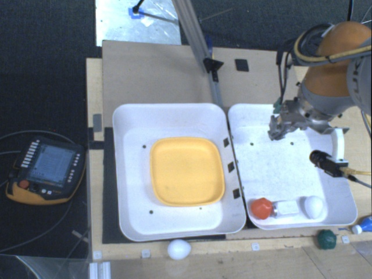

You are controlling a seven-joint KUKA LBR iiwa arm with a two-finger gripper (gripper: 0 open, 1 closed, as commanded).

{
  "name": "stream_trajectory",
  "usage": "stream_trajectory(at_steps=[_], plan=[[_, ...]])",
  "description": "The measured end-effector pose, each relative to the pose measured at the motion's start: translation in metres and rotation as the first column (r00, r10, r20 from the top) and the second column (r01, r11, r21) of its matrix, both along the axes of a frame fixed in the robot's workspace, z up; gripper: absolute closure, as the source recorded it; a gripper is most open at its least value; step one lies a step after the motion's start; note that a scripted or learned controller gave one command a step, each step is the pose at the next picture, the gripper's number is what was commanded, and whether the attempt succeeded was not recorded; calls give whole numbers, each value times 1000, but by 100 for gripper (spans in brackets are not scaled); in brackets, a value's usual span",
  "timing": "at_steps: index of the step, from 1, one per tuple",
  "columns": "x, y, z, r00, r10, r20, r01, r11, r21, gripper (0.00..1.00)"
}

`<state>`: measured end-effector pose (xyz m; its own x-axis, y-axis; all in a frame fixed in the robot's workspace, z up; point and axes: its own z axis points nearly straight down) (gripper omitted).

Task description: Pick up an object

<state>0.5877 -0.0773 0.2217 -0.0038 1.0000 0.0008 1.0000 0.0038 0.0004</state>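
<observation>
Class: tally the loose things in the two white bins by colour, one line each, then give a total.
Yellow: 1, the plate in the left bin.
Orange-red: 1, the ball in the right bin.
White: 2, the block and the egg.
Total: 4.

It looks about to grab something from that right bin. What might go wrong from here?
The gripper hangs near the right bin's far end, while the orange ball, clear tube and white egg-shaped object crowd its near wall. It may close on nothing. Reaching them, round things could roll away, or the wall could block a finger.
</observation>
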Motion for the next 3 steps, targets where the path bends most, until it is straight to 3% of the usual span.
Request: stream_trajectory(at_steps=[3], plan=[[-26, 155, 5, 1000, 1, 1, -1, 1000, 1, 100]])
